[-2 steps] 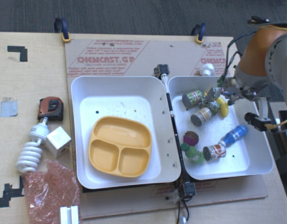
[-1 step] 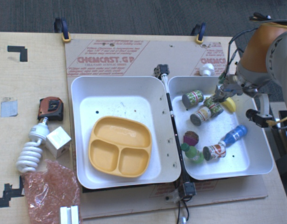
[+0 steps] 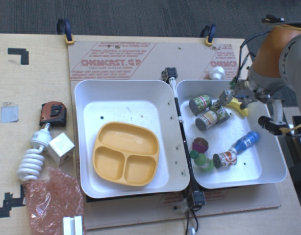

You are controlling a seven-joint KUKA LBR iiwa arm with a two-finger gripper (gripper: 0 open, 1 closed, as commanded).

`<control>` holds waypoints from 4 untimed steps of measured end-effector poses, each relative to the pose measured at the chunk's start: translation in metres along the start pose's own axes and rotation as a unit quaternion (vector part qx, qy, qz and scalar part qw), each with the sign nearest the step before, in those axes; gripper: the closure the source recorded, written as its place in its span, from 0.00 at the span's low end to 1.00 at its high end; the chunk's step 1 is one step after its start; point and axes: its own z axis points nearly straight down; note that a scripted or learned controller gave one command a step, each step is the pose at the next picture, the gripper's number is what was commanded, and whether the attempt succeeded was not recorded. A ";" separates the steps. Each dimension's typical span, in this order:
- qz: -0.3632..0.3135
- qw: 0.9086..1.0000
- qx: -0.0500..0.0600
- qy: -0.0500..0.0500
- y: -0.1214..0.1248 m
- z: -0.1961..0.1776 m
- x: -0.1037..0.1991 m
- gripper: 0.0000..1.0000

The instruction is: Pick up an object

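gripper (image 3: 228, 98) low at upper right of right bin (image 3: 270, 173), can't tell its state; nearest can (image 3: 212, 118) looks light, rigid, slick, so grab across its round body.

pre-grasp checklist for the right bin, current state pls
1. Pincer over the right bin: ok, it sits at the bin's upper part.
2. Target beneath it: cannot tell; it is near the yellow object and the two cans.
3. Object between the fingers: cannot tell, the view is too coarse.
4. Cans separated enough for a single pick: not ok, the two lie close together.
5. Easier targets apart from the cluster: ok, the blue bottle and the red-labelled can lie lower in the bin.
6. Yellow tray out of the way: ok, it is in the left bin.
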 end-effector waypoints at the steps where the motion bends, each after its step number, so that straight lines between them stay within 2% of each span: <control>1: 0.000 1.000 -0.004 -0.002 0.002 -0.003 -0.001 1.00; 2: 0.000 1.000 0.000 -0.001 0.000 0.000 0.000 0.00; 3: 0.000 1.000 -0.005 -0.001 0.002 -0.011 0.000 1.00; 4: -0.001 1.000 -0.005 -0.001 0.002 -0.011 0.000 0.00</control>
